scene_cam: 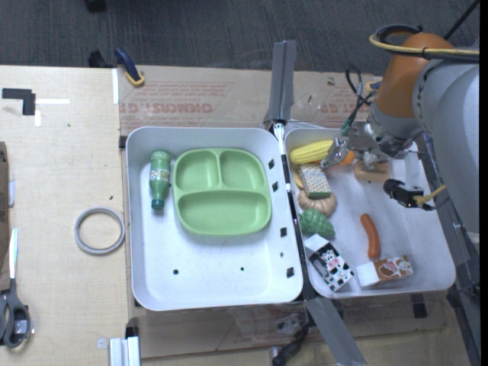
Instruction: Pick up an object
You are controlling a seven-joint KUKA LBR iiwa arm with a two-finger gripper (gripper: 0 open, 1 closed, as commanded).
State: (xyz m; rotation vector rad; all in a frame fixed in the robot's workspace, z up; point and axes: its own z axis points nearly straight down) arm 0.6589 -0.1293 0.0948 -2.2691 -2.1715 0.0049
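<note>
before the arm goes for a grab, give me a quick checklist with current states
1. Gripper over the right bin: ok.
2. Target under it: corn is closest, but which item it aims at: cannot tell.
3. Finger opening: cannot tell.
4. Room around the corn: not ok, it lies against the bin wall.
5. Nothing held yet: cannot tell.
6. Left bin's tray and bottle out of the way: ok.

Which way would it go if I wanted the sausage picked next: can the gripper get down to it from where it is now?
Probably yes. The sausage lies alone on bare floor of the right bin, apart from the cow-print carton and snack packet. The gripper hangs near the corn, with nothing standing between.
</note>
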